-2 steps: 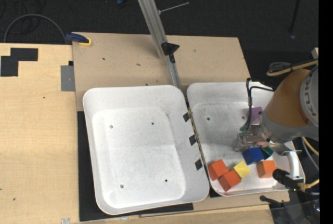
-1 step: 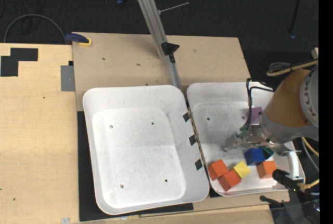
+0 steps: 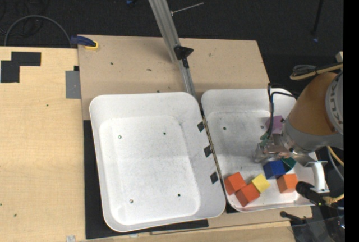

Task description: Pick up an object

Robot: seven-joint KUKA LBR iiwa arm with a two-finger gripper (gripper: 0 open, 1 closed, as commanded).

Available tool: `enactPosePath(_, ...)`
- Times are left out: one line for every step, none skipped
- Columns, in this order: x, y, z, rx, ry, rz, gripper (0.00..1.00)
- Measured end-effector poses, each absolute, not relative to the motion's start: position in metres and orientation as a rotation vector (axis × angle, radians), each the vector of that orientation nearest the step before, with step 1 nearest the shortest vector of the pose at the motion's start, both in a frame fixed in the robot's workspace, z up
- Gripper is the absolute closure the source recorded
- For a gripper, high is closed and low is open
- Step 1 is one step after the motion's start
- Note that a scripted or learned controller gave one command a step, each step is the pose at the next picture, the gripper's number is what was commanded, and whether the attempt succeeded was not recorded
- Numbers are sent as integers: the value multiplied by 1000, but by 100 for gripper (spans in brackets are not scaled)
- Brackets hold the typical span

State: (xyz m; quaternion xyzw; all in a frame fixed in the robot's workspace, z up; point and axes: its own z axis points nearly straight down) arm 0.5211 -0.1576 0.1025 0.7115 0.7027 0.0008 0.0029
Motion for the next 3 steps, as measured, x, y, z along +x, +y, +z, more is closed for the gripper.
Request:
enactPosePath(521, -157, 102, 2233, 2202, 2, 0)
enactPosePath(521, -157, 102, 2234, 2202, 3, 0)
enactPosePath(521, -157, 102, 2235, 2201, 3, 0)
